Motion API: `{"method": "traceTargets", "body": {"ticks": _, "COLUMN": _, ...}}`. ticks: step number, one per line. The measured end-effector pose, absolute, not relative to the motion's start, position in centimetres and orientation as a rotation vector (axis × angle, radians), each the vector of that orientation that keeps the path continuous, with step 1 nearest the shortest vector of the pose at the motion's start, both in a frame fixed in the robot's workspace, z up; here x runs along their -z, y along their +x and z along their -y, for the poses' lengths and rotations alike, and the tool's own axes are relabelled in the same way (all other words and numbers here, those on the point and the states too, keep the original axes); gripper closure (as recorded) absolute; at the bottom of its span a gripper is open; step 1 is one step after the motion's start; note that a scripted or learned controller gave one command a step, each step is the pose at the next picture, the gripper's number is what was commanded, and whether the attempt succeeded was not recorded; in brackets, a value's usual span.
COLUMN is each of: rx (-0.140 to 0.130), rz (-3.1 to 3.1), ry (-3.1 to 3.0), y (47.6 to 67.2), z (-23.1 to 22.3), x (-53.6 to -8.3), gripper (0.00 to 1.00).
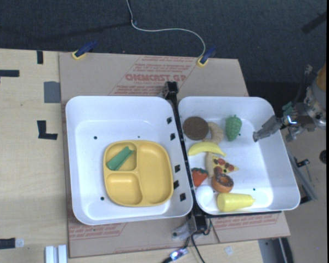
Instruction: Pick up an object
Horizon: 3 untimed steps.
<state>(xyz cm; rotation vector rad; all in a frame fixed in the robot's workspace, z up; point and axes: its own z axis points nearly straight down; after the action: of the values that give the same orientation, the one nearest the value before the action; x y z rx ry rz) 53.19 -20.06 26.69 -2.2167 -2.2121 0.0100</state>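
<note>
Broadly, the bench point(22, 147) carried a sheet of printed cardboard point(148, 75), and on that sat two shallow white bins side by side, touching along their inner walls. The left bin point(82, 114) held a yellow divided plate point(145, 174), and a green oblong piece point(119, 158) lay tilted in the plate's upper-left compartment. The right bin point(263, 163) held a cluster of toy foods toward its left half. A brown round disc point(196, 127) lay near the inner wall with a pale piece point(215, 131) touching its right side, and a green leafy-looking item point(233, 127) stood just beside that. Below them lay a yellow banana point(205, 148), then a pizza-like slice point(221, 166) with red spots, a dark red-orange item point(222, 183) under it, and a small red piece point(199, 176) by the inner wall. A yellow cone-like object point(235, 201) rested near the front wall. The gripper point(266, 130) hung at the right bin's right rim, well apart from the foods; one grey finger point(263, 131) pointed inward, and whether the fingers were spread or pressed together could not be told. Nothing showed between them.
</note>
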Motion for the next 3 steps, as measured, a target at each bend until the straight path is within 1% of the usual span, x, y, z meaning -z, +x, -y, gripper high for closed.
{"method": "traceTargets", "body": {"ticks": 1, "rx": -0.002, "rz": 2.222, "ry": -2.220, "y": 53.4, "z": 20.1, "x": -27.2, "gripper": 0.00}}
{"method": "traceTargets", "body": {"ticks": 2, "rx": -0.006, "rz": 2.219, "ry": -2.217, "y": 52.7, "z": 20.0, "x": -22.7, "gripper": 0.00}}
{"method": "traceTargets", "body": {"ticks": 3, "rx": -0.006, "rz": 2.220, "ry": -2.216, "y": 52.6, "z": 19.7, "x": -18.3, "gripper": 0.00}}
